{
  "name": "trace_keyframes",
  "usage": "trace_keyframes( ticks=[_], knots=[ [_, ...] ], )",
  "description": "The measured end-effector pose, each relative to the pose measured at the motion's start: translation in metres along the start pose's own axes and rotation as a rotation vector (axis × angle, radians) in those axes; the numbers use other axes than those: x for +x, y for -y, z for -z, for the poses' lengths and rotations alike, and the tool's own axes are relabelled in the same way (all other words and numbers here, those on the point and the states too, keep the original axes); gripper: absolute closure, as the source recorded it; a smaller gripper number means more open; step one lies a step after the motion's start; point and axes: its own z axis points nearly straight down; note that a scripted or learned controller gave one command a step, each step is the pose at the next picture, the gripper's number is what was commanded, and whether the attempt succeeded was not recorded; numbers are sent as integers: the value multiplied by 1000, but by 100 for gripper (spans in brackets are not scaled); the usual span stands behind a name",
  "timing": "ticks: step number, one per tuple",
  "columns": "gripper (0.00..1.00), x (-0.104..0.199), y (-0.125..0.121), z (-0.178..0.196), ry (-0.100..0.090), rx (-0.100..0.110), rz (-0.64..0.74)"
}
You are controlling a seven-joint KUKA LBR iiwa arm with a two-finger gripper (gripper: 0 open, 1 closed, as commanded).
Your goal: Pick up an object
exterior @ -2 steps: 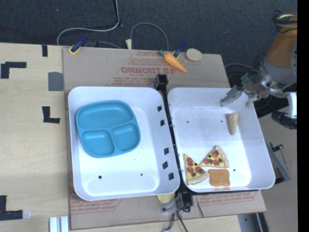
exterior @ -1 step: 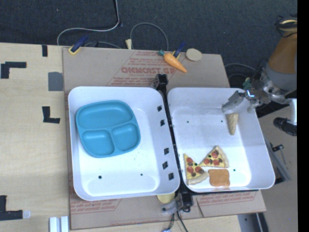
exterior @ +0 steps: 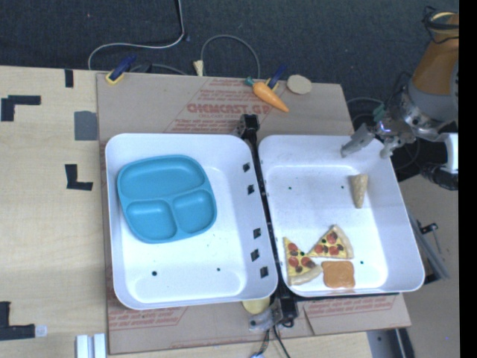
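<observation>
Arm: I see it reaching in from the right, orange band up top, wrist bent down toward the far right corner of the right bin [exterior: 387, 200].
Gripper [exterior: 370, 145]: it hangs over the bin's far rim, tips pointing down and to the left; one grey finger [exterior: 355, 143] juts out left, another sits just to its right.
Fingers: I read them as spread, with bare bin showing between them and nothing pinched.
Beige stick [exterior: 360, 190]: nearest thing to the gripper, lying just below it on the bin floor, apart from the tips.
Pizza slices: one [exterior: 332, 243] further below the gripper, a second [exterior: 299, 260] down and to the left of that.
Orange patty [exterior: 339, 274]: at the near edge, well apart from the gripper, touching the pizza.
Left bin [exterior: 119, 274]: across the divider, far left of the gripper, holding a blue divided plate [exterior: 166, 197].
Carrot [exterior: 269, 95]: on the cardboard beyond the bins, up and left of the gripper, with a tan disc [exterior: 299, 85] beside it.
</observation>
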Motion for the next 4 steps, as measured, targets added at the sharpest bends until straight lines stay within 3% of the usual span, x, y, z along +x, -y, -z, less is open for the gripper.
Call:
trace_keyframes(
  ticks=[1, 2, 3, 4],
  knots=[
    [0, -1, 50, -20, -1, 8, -3],
    [0, 0, 51, -23, 1, 3, -1],
    [0, 0, 24, -118, 4, -2, 1],
    [0, -1, 26, -32, 1, -2, -1]
  ],
)
